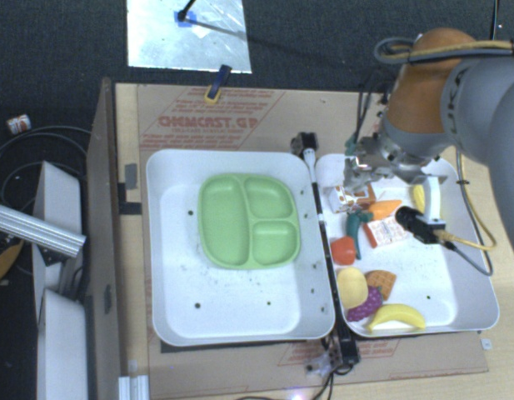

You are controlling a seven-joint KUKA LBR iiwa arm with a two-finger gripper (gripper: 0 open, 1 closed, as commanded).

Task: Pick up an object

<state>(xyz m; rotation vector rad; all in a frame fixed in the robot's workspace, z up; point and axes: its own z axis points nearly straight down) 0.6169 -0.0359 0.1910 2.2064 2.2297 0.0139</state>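
Gripper (354, 192) low in right bin (473, 307) by carrot (381, 207); open/closed can't tell

Arm (456, 82) reaches in, gripper (354, 192) pointing downward

From my remote seat I see my arm (481, 98) as a thick, rounded grey tube with a broad orange band (427, 82) just above the wrist. Thin yellowish cables (456, 48) loop over the top of the band, and dark wires (366, 111) hang beside it. Below sits a silver-grey metal wrist block (388, 158) with a pale, boxy gripper (353, 192) under it.
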